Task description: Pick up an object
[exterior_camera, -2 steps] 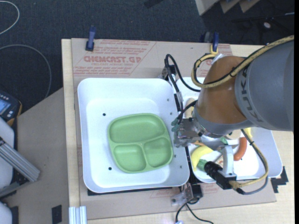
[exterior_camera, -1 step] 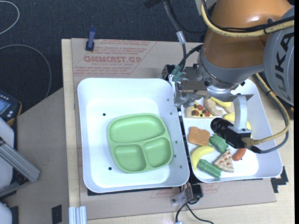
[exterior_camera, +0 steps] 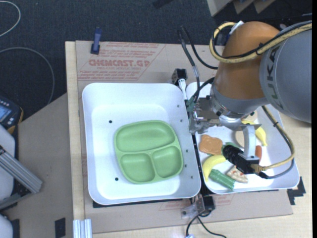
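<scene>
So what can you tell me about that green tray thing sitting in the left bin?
The green tray is a pale green divided plate, plastic by its look, with rounded corners and three hollows: one long section at the far side, two smaller ones nearer the camera. It lies flat, slightly turned, near the middle of the left bin, touching only the bin's floor.

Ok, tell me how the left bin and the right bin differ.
The left bin holds one green divided tray, lying flat; the right bin holds several small toy foods, among them a yellow banana and a green piece. The left bin lies in open view; the arm hangs over the right one. Both are shallow and white.
</scene>
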Controlling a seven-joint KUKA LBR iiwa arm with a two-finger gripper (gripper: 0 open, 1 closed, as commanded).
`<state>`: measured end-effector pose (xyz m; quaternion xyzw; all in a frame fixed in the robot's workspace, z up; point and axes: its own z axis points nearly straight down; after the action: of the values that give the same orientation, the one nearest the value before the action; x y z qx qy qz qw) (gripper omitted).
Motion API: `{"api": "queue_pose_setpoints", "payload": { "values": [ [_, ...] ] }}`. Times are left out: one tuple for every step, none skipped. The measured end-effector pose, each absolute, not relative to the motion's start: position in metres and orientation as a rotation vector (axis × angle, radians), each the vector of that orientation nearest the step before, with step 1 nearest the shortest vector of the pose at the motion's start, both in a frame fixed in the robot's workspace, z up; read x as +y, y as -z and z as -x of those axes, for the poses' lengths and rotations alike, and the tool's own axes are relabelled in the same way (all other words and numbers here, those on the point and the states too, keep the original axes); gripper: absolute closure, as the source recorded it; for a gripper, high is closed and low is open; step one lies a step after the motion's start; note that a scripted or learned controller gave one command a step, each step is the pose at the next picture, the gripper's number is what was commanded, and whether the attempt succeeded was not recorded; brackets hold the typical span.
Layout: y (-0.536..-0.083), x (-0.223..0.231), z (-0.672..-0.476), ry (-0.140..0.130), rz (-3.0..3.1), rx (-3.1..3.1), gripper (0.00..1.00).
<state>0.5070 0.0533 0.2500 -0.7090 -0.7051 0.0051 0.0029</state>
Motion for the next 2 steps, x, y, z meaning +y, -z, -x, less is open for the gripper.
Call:
{"api": "queue_pose_setpoints", "payload": {
  "values": [
    [-0.18,0.055,-0.476,-0.013,2.218,-2.213,1.0],
    [-0.328,0.068,-0.481,0.024,2.224,-2.232,1.0]
  ]
}}
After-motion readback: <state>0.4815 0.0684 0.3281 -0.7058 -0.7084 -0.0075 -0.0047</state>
